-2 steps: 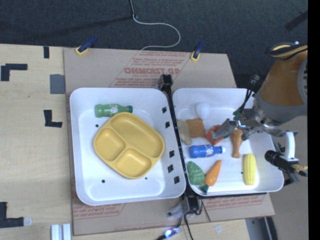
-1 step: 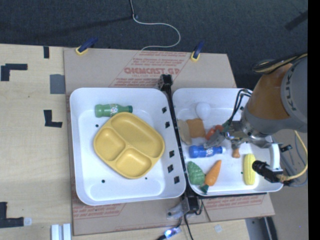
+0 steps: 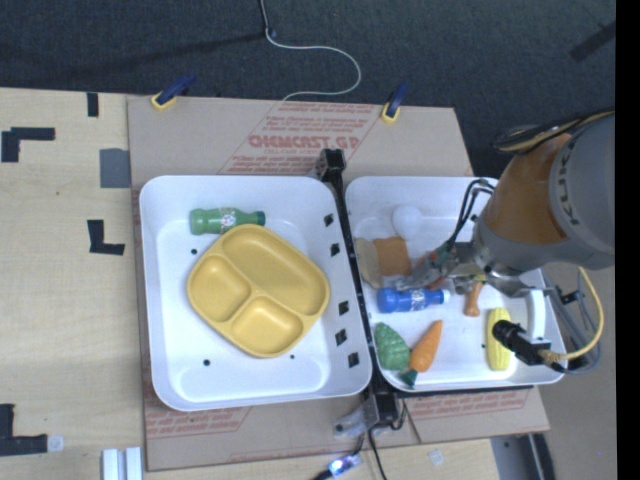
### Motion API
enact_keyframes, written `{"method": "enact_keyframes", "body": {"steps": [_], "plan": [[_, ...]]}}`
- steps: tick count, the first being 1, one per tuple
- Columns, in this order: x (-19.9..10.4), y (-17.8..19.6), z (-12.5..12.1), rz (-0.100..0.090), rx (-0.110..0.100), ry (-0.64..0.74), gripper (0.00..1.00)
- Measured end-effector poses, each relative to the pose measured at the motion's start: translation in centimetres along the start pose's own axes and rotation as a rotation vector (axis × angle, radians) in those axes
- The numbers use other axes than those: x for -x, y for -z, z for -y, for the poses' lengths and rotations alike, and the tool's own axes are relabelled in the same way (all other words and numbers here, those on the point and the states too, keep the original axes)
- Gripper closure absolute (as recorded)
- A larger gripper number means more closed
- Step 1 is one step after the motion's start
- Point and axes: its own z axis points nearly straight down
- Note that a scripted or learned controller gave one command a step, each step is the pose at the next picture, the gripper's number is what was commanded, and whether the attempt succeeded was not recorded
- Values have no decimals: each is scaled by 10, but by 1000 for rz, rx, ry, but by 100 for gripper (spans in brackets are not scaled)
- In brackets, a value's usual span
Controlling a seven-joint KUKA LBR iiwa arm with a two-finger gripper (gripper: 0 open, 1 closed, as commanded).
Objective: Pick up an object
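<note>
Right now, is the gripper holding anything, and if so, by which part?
Cannot be told. The gripper is low in the right bin beside the blue bottle, but nothing visibly sits between its fingers.

A pale wooden desk (image 3: 60,298) carries a sheet of brown cardboard (image 3: 200,138) with red lettering (image 3: 300,140) printed near its far edge. Two yellow-and-blue clamps, one at the far left corner (image 3: 172,92) and one at the far right corner (image 3: 393,101), grip that edge. Two shallow white bins sit side by side on the cardboard, the left bin (image 3: 145,268) touching the right bin (image 3: 420,182) along their shared wall, with a black clip (image 3: 330,163) at its far end. Black tape marks (image 3: 25,140) and a grey patch (image 3: 115,166) lie on the desk to the left. A thin white cable (image 3: 310,43) loops across the dark carpet (image 3: 450,28) beyond the desk.
</note>
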Motion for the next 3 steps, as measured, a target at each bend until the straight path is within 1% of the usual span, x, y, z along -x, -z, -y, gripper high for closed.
{"method": "enact_keyframes", "body": {"steps": [1, 2, 3], "plan": [[-1, 7, 0, -5, -5, -1, 100], [-6, 48, -2, -3, -24, 0, 100], [-11, 107, -7, -2, -22, 1, 100]]}}
